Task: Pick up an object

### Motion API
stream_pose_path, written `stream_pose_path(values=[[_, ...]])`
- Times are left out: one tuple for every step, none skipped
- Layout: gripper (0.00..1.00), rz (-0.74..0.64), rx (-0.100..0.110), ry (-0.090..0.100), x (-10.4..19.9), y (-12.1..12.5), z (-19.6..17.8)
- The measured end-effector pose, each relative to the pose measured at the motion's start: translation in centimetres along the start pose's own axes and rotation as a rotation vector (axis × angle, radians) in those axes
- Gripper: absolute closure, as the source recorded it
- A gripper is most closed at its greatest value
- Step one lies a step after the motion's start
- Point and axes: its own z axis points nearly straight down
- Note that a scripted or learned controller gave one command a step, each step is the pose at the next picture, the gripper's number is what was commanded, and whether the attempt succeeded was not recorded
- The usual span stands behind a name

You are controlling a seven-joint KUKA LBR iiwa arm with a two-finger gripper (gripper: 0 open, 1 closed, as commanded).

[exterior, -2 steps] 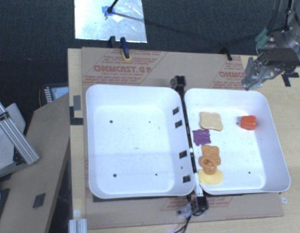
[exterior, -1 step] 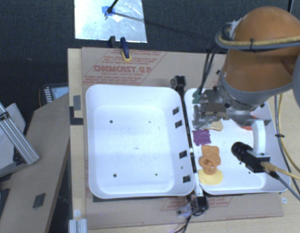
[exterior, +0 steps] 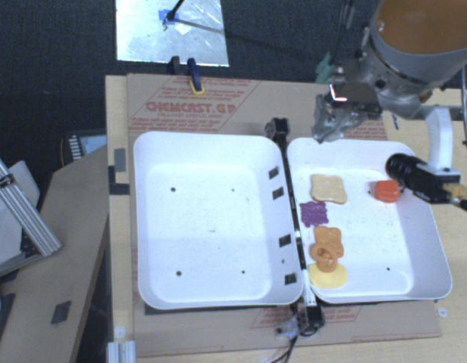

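Our gripper (exterior: 329, 129) hangs over the far rim of the right bin (exterior: 422, 267), near its far-left corner, and from this slant we cannot tell whether it is spread or closed; nothing shows between its tips. Working outward from there, the nearest candidate is a tan, bread-slice-shaped piece (exterior: 328, 188) lying flat on the bin floor, just below the gripper in the view. Just beyond it lies a purple, bumpy piece (exterior: 314, 213), then an orange, pretzel-like piece (exterior: 327, 247) that overlaps a pale yellow disc (exterior: 329, 277) close to the near wall. Off to the right, well apart from that column, sits a small red-orange piece (exterior: 385, 191) beside a black fixture. We judge these to be light toy foods, probably plastic or rubber, stiff enough to pinch but low and flat, so a grip across the edges could slip. The red-orange piece looks chunkier and stands alone; we would take that across its middle. The left bin (exterior: 146, 225) holds nothing we would reach for.
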Motion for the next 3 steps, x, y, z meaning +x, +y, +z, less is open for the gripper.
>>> stream_pose_path(values=[[1.0, -0.007, 0.016, 0.0, 8.4, -1.8, 0.1], [1.0, -0.001, 0.012, 0.0, 10.9, -1.5, -4.8], [1.0, -0.001, 0.013, 0.0, 10.7, -1.5, -5.7]])
